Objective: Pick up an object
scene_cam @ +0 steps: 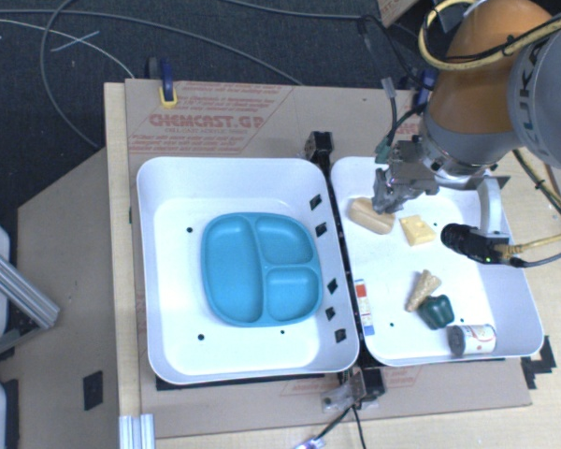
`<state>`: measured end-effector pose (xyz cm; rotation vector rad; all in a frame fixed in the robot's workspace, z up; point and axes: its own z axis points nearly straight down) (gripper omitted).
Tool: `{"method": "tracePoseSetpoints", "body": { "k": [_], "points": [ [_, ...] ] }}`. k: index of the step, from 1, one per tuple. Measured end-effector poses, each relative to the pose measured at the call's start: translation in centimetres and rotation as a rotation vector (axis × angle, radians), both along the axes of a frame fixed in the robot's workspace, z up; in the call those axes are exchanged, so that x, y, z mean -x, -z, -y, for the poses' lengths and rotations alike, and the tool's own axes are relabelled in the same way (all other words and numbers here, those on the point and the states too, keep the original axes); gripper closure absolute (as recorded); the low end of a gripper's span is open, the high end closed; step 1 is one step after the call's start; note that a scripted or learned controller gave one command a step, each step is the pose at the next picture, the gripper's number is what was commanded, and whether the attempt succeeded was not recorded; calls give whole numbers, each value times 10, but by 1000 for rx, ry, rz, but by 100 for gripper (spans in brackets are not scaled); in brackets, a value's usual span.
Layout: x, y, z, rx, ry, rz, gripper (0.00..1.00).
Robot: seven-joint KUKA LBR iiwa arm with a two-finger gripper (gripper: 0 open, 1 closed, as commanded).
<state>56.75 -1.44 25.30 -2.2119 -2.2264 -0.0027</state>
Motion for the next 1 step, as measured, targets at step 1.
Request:
{"method": "tracePoseSetpoints", "body": {
  "k": [1],
  "points": [
    [8, 7, -57, 0, 0, -2, 100]
  ]
}}
